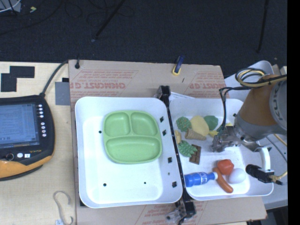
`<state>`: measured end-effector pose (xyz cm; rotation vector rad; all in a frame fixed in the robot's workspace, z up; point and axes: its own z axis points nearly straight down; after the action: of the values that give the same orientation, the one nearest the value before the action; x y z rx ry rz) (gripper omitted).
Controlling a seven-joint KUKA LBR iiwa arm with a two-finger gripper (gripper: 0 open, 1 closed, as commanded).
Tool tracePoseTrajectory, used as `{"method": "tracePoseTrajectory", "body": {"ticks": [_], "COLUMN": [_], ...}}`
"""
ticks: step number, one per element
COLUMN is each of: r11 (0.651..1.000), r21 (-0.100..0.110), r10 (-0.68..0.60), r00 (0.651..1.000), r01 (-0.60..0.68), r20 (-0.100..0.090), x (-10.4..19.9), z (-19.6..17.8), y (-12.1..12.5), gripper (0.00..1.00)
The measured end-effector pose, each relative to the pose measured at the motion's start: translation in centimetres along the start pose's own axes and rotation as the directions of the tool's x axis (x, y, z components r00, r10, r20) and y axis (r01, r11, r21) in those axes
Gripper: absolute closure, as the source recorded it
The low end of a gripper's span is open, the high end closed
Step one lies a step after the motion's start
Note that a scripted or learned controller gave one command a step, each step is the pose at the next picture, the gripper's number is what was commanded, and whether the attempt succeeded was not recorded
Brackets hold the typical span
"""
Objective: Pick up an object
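- We see the grey arm with its orange band (257, 108) reaching in from the right, over the right-hand shallow white bin (255, 189).
- Its dark two-finger gripper (220, 142) hangs low over the middle of that bin; we cannot tell how it is set, nor whether anything sits in it.
- Just left of the gripper lie a pale yellow rounded toy (199, 124), a dark green rounded piece (211, 122) and a leafy green toy vegetable (183, 123).
- Below those we see a second leafy green piece (187, 148) beside a small brown block (195, 154).
- Near the bin's front edge lie a blue plastic bottle (199, 178), a red toy tomato (225, 166), a white egg (237, 175) and an orange sausage-shaped toy (224, 183), close together.
- The left-hand shallow white bin (89, 172) holds a light green three-compartment plastic plate (132, 137).
- On the bench at far left rests a control pendant with a lit screen (21, 135).
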<state>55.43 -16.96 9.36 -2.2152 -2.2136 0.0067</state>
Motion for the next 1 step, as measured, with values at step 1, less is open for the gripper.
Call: {"method": "tracePoseTrajectory", "body": {"ticks": [1], "r11": [1.0], "r21": [-0.007], "r10": [0.005], "r00": [1.0], "r01": [-0.005], "r20": [0.003], "x": [-0.06], "z": [-5.66], "y": [-0.79], "gripper": [1.0]}}
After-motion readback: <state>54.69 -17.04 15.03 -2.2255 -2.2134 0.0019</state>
